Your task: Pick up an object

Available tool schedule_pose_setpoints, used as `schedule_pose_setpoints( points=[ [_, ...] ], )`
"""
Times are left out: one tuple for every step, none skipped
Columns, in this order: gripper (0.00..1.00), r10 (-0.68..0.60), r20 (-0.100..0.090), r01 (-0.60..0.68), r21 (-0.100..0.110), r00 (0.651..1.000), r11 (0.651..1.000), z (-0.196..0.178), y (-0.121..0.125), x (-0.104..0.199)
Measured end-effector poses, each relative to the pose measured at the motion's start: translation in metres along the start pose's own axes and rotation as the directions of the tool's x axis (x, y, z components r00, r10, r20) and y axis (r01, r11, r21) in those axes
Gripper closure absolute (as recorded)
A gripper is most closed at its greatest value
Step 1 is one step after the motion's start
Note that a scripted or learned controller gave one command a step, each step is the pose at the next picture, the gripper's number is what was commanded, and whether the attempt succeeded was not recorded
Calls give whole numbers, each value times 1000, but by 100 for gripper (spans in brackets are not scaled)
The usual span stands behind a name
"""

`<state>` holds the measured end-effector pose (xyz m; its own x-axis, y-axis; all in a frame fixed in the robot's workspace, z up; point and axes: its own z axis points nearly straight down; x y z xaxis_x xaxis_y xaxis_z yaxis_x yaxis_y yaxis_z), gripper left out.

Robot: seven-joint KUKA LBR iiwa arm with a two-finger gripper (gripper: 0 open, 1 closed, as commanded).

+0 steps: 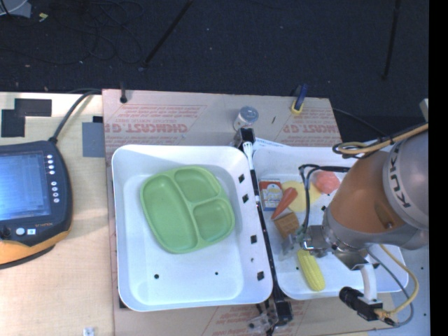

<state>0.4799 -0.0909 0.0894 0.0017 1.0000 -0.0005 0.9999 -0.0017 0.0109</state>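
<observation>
The arm's gripper (305, 241) is hanging over the right bin (280, 161), the corn cob (311, 270) lying just below it, long axis running toward the bin's near edge.

Single fixed camera: looking down aslant from above the bench (175, 117), framing both white bins (133, 187).

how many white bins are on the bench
2: the left bin holds a green divided plate; the right bin holds toy foods, partly covered by the arm.
</observation>
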Motion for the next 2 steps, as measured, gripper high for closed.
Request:
schedule_pose_setpoints(
  points=[
    [100, -2, -11, 2, 8, 1000, 1000, -9, 1, 3],
    [100, -9, -2, 9, 5, 1000, 1000, -100, 62, 58]
  ],
)
